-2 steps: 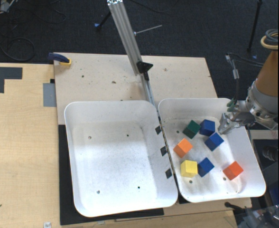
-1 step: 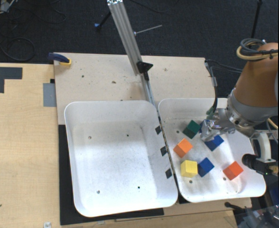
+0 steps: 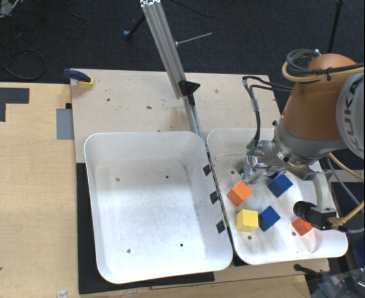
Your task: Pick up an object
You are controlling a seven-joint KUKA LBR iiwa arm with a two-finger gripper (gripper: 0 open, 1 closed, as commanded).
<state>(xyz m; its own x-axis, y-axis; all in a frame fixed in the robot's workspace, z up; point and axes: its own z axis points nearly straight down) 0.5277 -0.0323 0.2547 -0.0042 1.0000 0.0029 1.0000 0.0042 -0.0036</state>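
Several small blocks lie in the right bin [image 3: 282,253]. An orange block [image 3: 239,193] sits near the bin's left side, with a yellow block [image 3: 247,220] just below it and a blue block [image 3: 269,218] beside that. Another blue block [image 3: 280,185] lies further right, and a red-orange block [image 3: 301,226] rests near the bin's right side. My gripper [image 3: 253,166] hangs low over the right bin, just above and right of the orange block and left of the upper blue block. Nothing shows between its fingers.
The left bin [image 3: 108,166] stands beside the right one, with black clips along the shared rim. A slanted aluminium bar [image 3: 168,48] rises from behind the bins. The arm's orange band covers the right bin's upper right part.
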